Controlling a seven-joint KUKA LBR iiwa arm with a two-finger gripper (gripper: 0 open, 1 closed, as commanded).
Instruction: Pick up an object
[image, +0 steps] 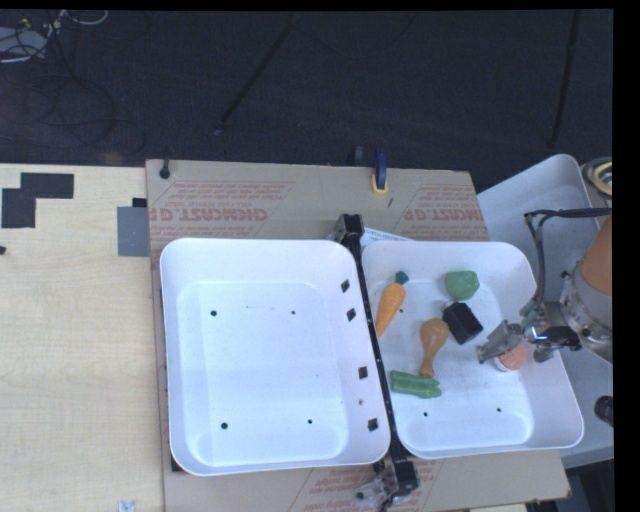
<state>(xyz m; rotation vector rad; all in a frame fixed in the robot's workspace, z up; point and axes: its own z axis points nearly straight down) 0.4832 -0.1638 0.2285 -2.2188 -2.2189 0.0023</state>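
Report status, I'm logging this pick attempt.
Gripper low in right bin, over a small red-white object; grasp unconfirmed. Black block and drumstick close beside it.

A brown cardboard sheet (300, 205) printed with red lettering lies across the bench. At the middle of its far edge sits a small blue and yellow clamp (379, 172). Left of the sheet spreads a pale wooden tabletop (70, 350), bearing a grey square (131, 230) just beside the sheet's edge and black patches (35, 196) farther left.
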